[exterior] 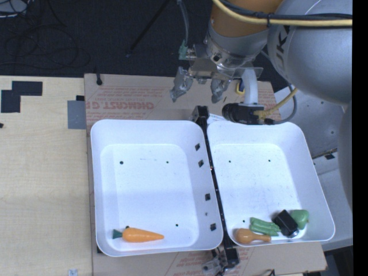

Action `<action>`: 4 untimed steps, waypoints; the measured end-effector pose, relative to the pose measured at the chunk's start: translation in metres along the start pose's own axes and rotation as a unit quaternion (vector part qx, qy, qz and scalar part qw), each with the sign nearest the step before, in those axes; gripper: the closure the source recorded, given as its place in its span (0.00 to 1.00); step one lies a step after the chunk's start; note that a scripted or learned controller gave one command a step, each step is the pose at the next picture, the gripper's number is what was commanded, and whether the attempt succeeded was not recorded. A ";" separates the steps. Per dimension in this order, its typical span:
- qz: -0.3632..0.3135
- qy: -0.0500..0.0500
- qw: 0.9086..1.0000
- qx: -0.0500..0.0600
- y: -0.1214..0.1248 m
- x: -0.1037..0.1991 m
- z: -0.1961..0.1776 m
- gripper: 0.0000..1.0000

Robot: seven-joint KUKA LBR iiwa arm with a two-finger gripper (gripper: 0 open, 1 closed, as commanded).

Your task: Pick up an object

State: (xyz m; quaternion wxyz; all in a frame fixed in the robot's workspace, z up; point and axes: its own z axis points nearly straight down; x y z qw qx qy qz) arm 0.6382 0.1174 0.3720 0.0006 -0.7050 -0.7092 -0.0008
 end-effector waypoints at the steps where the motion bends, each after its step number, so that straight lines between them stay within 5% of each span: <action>1: 0.000 0.000 1.000 -0.002 0.006 0.063 -0.068 0.00; 3: 0.004 -0.002 1.000 0.001 0.005 -0.049 -0.167 0.00; 4: 0.001 -0.002 1.000 0.004 0.006 -0.046 -0.175 1.00</action>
